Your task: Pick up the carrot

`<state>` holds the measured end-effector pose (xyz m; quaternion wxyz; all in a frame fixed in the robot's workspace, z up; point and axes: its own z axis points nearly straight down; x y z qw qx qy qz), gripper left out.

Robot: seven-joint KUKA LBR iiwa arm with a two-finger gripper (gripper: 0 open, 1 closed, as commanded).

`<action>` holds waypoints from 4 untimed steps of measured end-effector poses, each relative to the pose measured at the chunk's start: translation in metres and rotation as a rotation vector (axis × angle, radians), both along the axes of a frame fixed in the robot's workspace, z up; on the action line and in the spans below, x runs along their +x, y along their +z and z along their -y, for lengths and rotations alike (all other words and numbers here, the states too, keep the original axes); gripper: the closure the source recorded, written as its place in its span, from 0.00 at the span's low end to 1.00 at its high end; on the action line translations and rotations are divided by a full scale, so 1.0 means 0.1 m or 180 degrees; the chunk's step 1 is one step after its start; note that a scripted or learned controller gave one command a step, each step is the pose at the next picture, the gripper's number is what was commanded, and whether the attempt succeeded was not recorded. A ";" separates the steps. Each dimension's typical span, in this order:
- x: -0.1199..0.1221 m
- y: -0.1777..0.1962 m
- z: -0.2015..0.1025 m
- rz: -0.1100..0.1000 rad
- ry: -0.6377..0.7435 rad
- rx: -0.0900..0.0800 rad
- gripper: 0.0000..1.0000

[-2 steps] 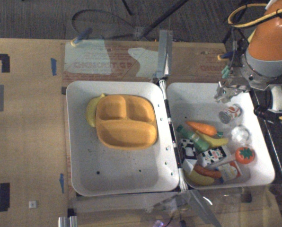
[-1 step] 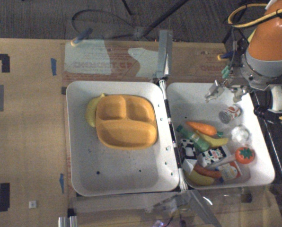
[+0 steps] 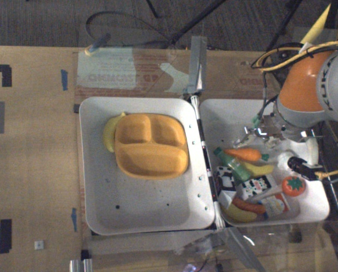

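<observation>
The carrot [image 3: 244,154] is orange with a green stub at its right end. It lies on its side in the middle of the right bin [image 3: 211,120], resting against a green bottle [image 3: 232,163] and a yellow banana [image 3: 260,168]. My gripper [image 3: 261,132] hangs just behind and slightly right of the carrot, under the grey wrist with its orange band. Nothing shows between the gripper and the carrot, and a small gap separates them.
Also in the right bin are a red tomato [image 3: 294,186], a black-and-white box [image 3: 254,186], a white carton [image 3: 274,204] and a second banana [image 3: 241,212] at the front. The left bin [image 3: 146,214] holds an orange divided plate [image 3: 151,145] with a yellow banana [image 3: 109,133] at its left.
</observation>
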<state>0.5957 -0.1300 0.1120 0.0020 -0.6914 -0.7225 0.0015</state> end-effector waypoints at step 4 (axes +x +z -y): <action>-0.19 0.69 -0.76 0.0007 -0.1195 -0.0009 1.00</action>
